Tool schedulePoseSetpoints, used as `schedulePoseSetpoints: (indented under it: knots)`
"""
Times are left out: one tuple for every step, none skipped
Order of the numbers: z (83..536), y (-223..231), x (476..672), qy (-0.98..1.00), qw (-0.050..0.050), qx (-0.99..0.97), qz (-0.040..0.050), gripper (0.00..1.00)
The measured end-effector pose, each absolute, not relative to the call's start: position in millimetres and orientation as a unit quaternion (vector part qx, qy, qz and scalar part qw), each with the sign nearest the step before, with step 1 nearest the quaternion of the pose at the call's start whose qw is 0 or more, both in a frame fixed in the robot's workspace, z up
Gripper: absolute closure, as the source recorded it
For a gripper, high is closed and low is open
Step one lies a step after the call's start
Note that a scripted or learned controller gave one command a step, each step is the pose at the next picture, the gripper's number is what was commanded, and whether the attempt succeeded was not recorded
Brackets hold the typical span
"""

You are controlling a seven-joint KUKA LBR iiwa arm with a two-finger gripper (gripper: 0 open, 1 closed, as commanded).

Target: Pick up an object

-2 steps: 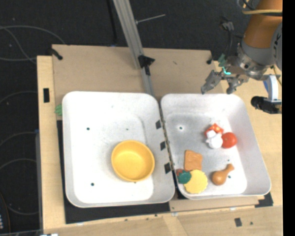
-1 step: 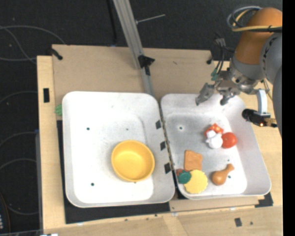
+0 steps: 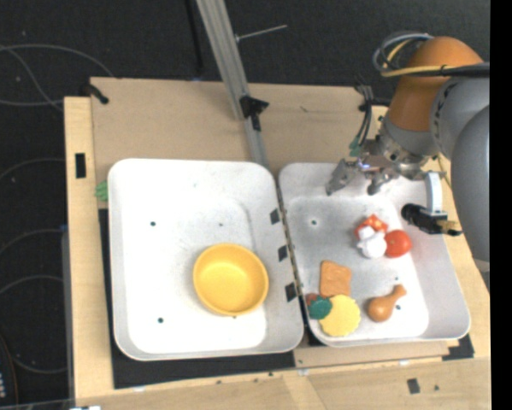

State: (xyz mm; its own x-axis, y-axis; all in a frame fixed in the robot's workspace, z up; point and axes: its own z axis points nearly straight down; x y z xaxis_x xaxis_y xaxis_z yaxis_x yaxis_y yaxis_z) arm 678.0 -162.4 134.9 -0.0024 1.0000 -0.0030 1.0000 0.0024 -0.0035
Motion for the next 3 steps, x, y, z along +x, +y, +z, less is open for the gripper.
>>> schedulePoseSetpoints:
  knots:
    - [99, -164, 677.2, -0.708, 0.0, -0.706, 0.0024, 0.0]
    - [114, -166, 679.3, -0.709, -0.004, -0.706, 0.0012, 1.0]
    - [160, -165, 676.4, -0.707, -0.003, -0.707, -0.0023, 1.0]
